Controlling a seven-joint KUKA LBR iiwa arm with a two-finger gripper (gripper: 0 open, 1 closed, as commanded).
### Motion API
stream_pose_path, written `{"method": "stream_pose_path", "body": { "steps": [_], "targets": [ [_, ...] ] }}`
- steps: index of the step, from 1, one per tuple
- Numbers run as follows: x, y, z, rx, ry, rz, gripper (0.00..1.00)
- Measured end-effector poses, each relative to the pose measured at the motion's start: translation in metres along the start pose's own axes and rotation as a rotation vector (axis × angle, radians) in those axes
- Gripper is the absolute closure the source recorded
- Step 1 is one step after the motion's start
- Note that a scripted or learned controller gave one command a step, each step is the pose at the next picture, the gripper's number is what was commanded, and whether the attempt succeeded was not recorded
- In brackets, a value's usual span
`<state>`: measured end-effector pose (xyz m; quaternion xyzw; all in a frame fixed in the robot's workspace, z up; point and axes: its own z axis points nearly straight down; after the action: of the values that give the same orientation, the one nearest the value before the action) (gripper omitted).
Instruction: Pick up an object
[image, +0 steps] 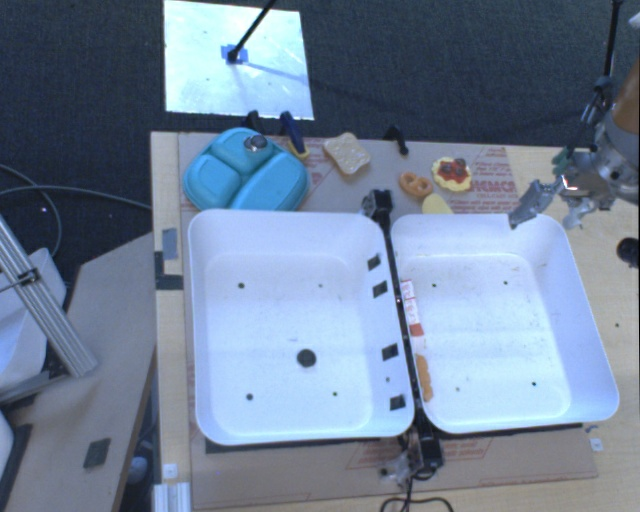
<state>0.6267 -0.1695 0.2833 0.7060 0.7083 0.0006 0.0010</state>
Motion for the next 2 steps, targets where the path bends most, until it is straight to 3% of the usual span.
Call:
{"method": "stream_pose_path", "body": {
  "steps": [1, 2],
  "targets": [
    [0.015, 0.041, 0.144, 0.007, 0.003, -0.004, 0.0],
    [0.09, 0.042, 0.201, 0.003, 0.001, -0.006, 0.0]
  ]
}}
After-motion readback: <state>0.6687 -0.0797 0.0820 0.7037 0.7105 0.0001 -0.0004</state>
